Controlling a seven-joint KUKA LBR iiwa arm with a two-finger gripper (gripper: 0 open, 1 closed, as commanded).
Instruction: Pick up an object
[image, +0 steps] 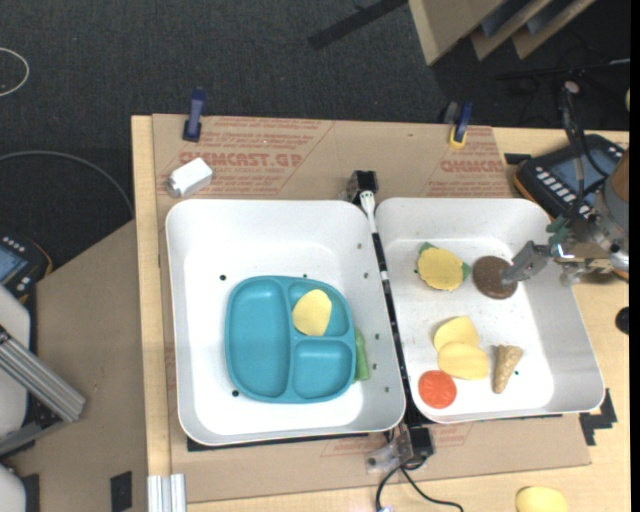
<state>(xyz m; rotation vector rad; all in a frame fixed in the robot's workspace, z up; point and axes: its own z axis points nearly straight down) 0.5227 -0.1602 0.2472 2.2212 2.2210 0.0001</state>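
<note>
In the right bin (560, 330) lie several toy foods: a yellow burger-like piece with a green edge (440, 268), a brown round piece (489, 277), two yellow lumps (455, 333) (465, 360), a red tomato (437, 389) and a tan cone (505, 367). My gripper (524, 263) reaches in from the right edge and hangs low over the bin. Its tip is at the brown round piece's right side and seems to touch it. I see nothing held in it.
The left bin (200, 260) holds a teal divided plate (262, 340) with a yellow piece (312, 312) in its upper right section and a green strip (361, 356) beside it. A white block (190, 177) sits on the cardboard at the back left.
</note>
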